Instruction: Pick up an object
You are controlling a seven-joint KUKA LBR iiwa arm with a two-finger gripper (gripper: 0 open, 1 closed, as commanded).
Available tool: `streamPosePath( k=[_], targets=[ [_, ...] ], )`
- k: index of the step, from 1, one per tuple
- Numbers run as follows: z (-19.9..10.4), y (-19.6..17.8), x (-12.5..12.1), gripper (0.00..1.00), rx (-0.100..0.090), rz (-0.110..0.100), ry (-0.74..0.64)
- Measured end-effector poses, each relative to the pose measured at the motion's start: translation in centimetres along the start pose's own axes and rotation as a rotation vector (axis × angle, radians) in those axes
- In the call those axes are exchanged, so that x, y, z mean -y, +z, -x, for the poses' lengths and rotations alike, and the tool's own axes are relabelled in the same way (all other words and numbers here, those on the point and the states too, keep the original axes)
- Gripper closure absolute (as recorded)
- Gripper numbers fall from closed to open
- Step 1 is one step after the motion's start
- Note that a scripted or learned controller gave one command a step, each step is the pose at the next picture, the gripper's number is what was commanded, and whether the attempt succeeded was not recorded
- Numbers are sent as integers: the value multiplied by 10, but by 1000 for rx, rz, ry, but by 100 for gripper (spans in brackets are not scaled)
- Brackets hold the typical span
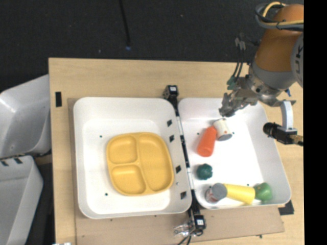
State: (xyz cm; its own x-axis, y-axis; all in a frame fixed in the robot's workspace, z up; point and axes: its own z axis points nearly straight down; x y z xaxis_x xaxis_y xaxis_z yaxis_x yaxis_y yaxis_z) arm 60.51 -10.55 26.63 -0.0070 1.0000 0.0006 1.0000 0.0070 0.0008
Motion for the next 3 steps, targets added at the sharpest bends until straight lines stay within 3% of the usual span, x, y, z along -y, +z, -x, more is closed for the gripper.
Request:
streamPosePath(
  k=[2, 3],
  targets=[
    [-105, 22, -16, 100, 1, -3, 2],
    [-159, 13, -25, 100, -1, 2, 0]
  ],
)
